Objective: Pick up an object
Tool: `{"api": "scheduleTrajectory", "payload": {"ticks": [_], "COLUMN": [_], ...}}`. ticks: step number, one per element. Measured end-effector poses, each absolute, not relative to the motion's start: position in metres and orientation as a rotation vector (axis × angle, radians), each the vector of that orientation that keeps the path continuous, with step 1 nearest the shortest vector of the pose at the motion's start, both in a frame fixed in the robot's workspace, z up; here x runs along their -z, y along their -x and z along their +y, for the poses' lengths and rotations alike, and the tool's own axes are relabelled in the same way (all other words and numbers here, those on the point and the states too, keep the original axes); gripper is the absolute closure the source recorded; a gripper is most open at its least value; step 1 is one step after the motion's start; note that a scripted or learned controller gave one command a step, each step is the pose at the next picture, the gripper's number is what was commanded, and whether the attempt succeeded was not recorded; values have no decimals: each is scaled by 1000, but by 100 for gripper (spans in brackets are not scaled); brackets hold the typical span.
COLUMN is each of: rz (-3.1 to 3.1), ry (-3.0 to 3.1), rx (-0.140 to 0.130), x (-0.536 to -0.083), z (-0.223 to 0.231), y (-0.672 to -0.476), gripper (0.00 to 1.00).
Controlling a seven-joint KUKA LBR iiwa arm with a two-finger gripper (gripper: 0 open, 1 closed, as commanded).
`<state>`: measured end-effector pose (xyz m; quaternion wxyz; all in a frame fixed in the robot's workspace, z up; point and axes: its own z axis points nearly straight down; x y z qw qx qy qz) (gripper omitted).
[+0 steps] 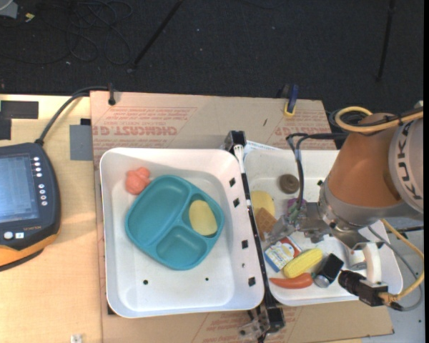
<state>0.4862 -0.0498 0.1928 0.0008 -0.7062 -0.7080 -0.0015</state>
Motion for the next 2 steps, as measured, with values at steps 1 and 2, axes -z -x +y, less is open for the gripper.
{"api": "scheduleTrajectory", "payload": {"ticks": [1,2], "rz": [-2214,-2215], "ry": [2221,2231], "rx": [-7,-7], "x": [-101,-116], "z": [-90,-92], "y": [-495,-496], "gripper": [0,100]}}
